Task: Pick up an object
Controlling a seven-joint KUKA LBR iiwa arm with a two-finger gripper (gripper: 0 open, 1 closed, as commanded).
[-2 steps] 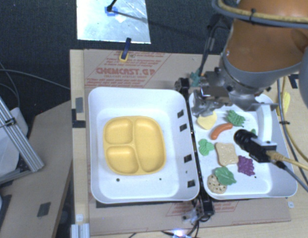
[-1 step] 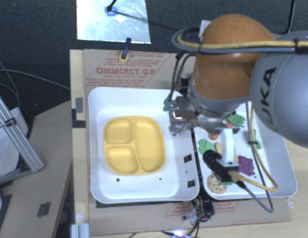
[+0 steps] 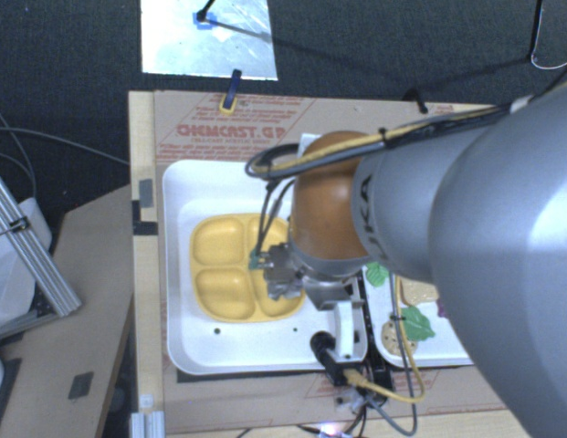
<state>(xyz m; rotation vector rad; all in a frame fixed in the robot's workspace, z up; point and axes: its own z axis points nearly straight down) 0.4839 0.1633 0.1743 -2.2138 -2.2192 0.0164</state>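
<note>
- The arm [image 3: 447,208] reaches in from the right and hangs low over the left white bin [image 3: 187,199], its orange band [image 3: 324,213] and wrist covering much of the bin's right half.
- The gripper [image 3: 288,281] sits beneath the wrist, down at the right edge of the yellow divided tray [image 3: 224,267], which lies flat on the bin floor.
- I cannot tell whether the fingers are apart or together; the wrist hides them, and nothing can be seen held between them.
- In the right bin [image 3: 429,359], a green leafy item [image 3: 417,324] lies partly visible beside the arm.
- Judging from this, the approach looks done, but no grasp or lift is evident; the tray lies in the bin, so closing and raising seem yet to come.
</note>
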